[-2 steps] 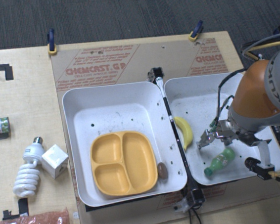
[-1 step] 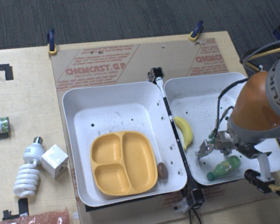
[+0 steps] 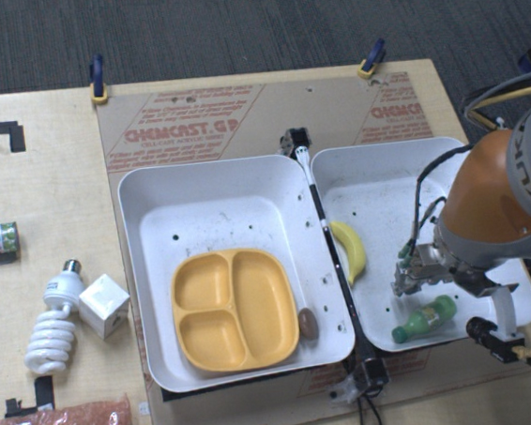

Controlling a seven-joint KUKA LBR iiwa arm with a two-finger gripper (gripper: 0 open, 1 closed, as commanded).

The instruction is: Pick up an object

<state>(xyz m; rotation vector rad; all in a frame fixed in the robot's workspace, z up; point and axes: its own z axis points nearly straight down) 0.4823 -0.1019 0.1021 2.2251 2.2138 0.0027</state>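
White right bin (image 3: 373, 162) holds our gripper (image 3: 411, 272), low over a green bottle (image 3: 425, 319) lying near the front wall, a banana (image 3: 349, 248) well left. We judge approach underway; finger state we cannot tell. Next: descend squarely onto the bottle.

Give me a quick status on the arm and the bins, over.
End effector low in right bin, above green bottle. Bottle lying flat, not gripped. Banana at bin's left wall. Yellow tray in left bin.
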